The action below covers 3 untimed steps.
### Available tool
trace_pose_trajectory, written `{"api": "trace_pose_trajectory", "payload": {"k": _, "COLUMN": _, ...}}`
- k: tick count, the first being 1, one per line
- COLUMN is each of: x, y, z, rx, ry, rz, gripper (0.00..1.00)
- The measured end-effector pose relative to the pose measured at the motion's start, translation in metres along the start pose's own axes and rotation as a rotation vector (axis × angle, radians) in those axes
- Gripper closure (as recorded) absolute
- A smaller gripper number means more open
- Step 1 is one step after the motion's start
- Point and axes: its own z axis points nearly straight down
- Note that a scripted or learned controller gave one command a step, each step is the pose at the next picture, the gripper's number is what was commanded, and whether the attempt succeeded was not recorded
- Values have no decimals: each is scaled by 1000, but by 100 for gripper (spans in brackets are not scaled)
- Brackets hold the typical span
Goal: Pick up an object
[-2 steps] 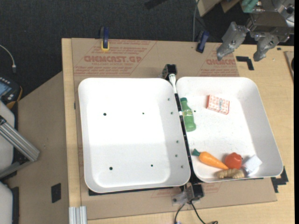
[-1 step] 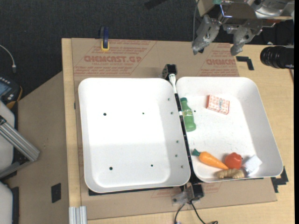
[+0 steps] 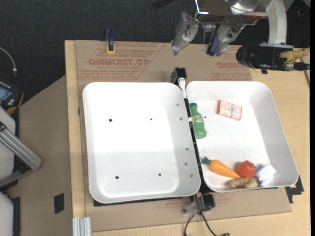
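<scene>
Gripper (image 3: pixel 199 41) top center, fingers spread, nothing between. Right bin (image 3: pixel 275 112): green bottle (image 3: pixel 198 121) hugging left wall; carrot (image 3: pixel 222 168), red ball (image 3: pixel 246 169) crowd lower rim. Mid-floor open.

the left bin (image 3: pixel 98 146) has a bare white floor, so there is lots of room to reach down into it. in the right bin (image 3: pixel 275 117) the middle is open too. a green bottle (image 3: pixel 198 121) lies by the wall between the bins. a small patterned box (image 3: pixel 230 110) sits near the far side. a toy carrot (image 3: pixel 221 168), a red tomato (image 3: pixel 246 168) and a ginger root (image 3: pixel 243 183) crowd the near edge.
</scene>
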Motion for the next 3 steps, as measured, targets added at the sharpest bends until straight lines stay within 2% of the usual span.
{"api": "trace_pose_trajectory", "payload": {"k": 1, "x": 24, "y": -63, "z": -2, "rx": 5, "ry": -1, "rz": 1, "gripper": 0}}
{"api": "trace_pose_trajectory", "payload": {"k": 2, "x": 23, "y": -61, "z": -11, "rx": 2, "ry": -1, "rz": 4, "gripper": 100}}
{"api": "trace_pose_trajectory", "payload": {"k": 3, "x": 5, "y": 50, "z": 3, "rx": 3, "ry": -4, "rz": 10, "gripper": 100}}
